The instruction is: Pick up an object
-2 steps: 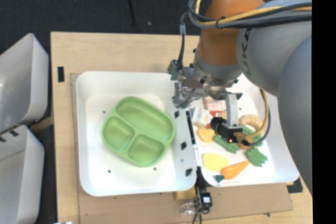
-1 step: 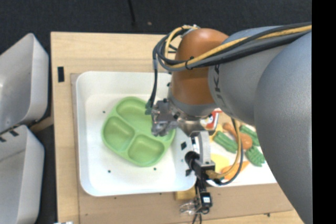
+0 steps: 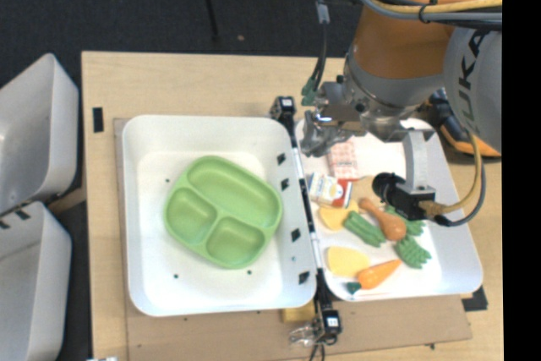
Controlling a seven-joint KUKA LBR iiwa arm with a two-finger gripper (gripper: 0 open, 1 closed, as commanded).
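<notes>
Where the tabletop (image 3: 101,89) starts on my left: two shallow white bins side by side, their inner walls touching.
Left bin (image 3: 135,182): takes up the tabletop's left half.
Green plate (image 3: 222,211): three compartments, lying flat near the middle of the left bin.
Jaws: low over the far left corner of the right bin, just beside the dividing wall; from here I cannot tell whether they stand wide or narrow.
Right bin (image 3: 456,266): all the toy food lies here, crowded toward its left wall.
Small carton (image 3: 331,190): white with red, against the left wall.
Red-and-white packet (image 3: 342,155): close under the jaws, nearer the far edge.
Yellow slice (image 3: 347,259): toward the near left corner.
Carrot (image 3: 378,272): orange, touching the yellow slice, close to the near edge.
Drumstick (image 3: 382,218): brown, mid-bin, lying among green pieces.
Arm (image 3: 406,21): orange and grey, looming above the right bin's far edge.
</notes>
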